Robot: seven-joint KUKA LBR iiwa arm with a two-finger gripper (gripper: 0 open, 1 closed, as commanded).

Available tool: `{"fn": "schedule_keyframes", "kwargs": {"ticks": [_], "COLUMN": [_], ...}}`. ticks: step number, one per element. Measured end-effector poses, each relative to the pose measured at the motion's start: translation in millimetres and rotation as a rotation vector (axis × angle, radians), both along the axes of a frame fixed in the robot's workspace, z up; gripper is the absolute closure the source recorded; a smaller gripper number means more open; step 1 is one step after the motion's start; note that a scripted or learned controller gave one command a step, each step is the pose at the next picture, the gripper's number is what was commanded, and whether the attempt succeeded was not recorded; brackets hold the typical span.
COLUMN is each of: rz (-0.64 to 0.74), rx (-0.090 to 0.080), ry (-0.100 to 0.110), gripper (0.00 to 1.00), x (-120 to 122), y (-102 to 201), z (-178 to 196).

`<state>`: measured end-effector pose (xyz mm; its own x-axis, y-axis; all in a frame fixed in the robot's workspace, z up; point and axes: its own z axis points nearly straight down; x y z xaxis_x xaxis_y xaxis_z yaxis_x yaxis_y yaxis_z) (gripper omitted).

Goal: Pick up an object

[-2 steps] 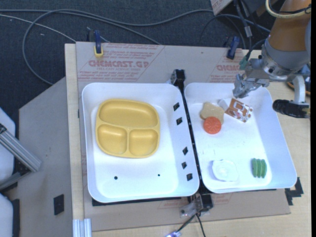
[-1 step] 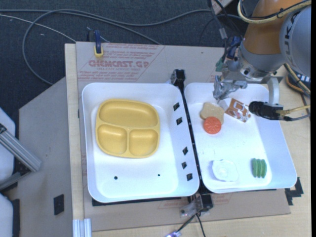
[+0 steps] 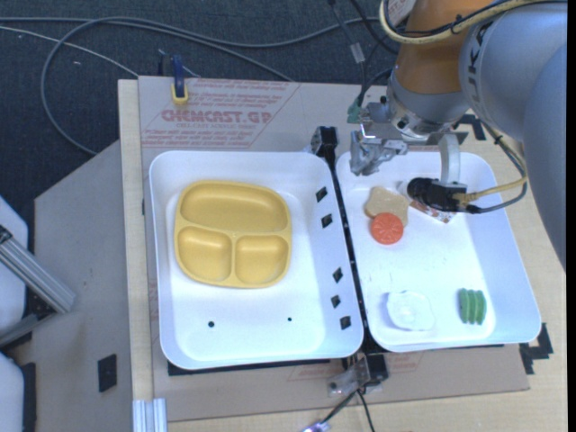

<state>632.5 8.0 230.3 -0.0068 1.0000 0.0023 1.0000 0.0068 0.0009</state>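
Plainly the pincer point(image 3: 371, 156) hangs over the 11 o'clock corner of the right bin point(image 3: 504, 241), just inside the wall it shares with the left bin point(image 3: 306, 286); nothing shows in its grasp, and from this slanted look down I cannot tell whether it is spread or closed. Nearest to it is the tan piece point(image 3: 387, 202), lying between 5 and 6 o'clock from the pincer and close by; it lies flat, a blunt wedge a little wider along the 9-to-3 line than along 12-to-6, so it offers no strongly marked long axis. Touching its 6 o'clock edge, or slightly overlapping it, sits the red disc point(image 3: 388, 229), on the same bearing from the pincer but a step farther out; being round, it has no axis to match. Well apart, toward the bin's 6 o'clock wall, rests the white disc point(image 3: 409, 310); near the 5 o'clock corner lies the green piece point(image 3: 471, 305), whose long axis runs 12 to 6. Across the divide, at about 8 o'clock from the pincer, the yellow divided plate point(image 3: 234, 232) sits in the left bin. As I judge it, the coming move turns on that short 5-to-6 o'clock offset; the rig's 1 arm point(image 3: 513, 52) need only shift that way and descend onto the tan piece, though the red disc against it could be nudged or caught as well.
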Motion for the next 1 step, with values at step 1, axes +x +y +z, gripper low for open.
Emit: {"fn": "schedule_keyframes", "kwargs": {"ticks": [1], "rz": [-0.002], "rx": [-0.001], "ry": [-0.001], "gripper": [1.00], "x": [3.3], "y": [48.4], "z": [7.7]}}
